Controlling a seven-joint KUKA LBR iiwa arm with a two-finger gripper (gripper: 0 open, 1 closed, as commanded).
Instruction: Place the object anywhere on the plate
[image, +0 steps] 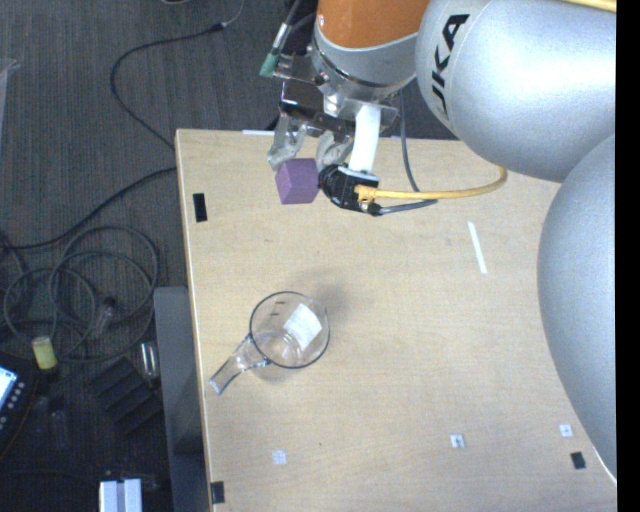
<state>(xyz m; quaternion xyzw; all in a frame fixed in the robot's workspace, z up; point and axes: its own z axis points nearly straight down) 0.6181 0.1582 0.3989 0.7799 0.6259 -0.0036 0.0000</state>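
A small purple cube (296, 183) hangs at the tips of my gripper (303, 160), near the far left part of the wooden bench top (420, 330). The gripper's fingers (281, 148) close on the cube's upper part, so the gripper is shut on it. The grey arm with its orange band (365, 22) comes in from the upper right and hides the bench behind it. A clear glass measuring cup (288, 332) with a handle and a white label stands on the bench, well below the cube in this view and apart from it.
A yellow cable (440, 193) runs from the wrist to the right. A white strip (478, 247) lies on the bench right of centre. The bench's left edge (190, 300) drops to dark carpet with black cables (80, 270). The arm's grey body (590, 300) covers the right side.
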